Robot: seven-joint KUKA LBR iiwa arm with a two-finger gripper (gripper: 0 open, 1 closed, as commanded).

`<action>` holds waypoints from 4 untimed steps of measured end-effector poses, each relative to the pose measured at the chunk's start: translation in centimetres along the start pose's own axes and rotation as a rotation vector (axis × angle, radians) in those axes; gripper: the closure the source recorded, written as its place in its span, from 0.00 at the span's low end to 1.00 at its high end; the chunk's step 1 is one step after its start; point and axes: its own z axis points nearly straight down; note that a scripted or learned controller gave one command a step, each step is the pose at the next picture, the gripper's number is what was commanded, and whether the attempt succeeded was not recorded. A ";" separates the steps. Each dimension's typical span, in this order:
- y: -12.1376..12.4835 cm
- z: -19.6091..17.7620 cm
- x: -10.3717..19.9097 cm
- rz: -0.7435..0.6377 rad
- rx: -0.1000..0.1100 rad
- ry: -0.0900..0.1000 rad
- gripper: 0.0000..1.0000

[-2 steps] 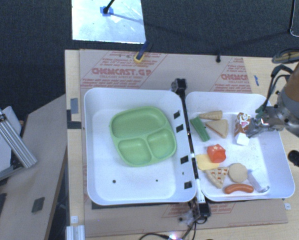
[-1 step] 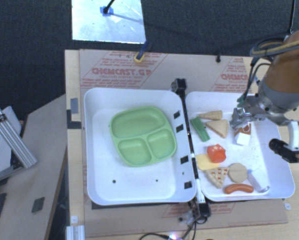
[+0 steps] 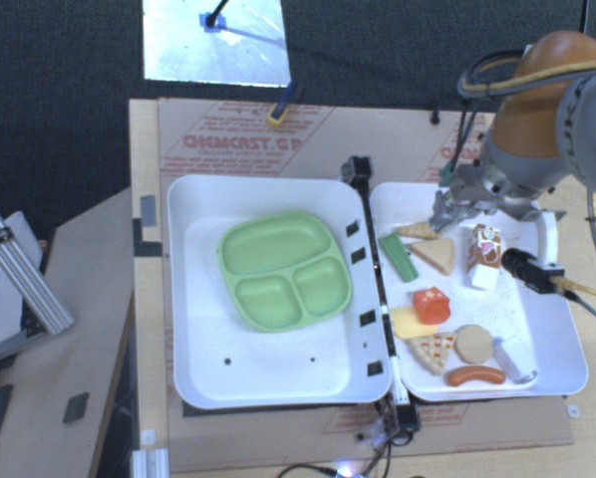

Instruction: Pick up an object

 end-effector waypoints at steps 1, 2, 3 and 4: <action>3.9 -0.6 2.4 0.000 -0.001 0.000 1.00; 3.4 -0.4 2.4 0.003 0.003 -0.001 1.00; 3.5 -1.0 3.3 0.001 0.002 -0.001 1.00; 2.4 -2.2 2.5 0.007 0.003 0.000 1.00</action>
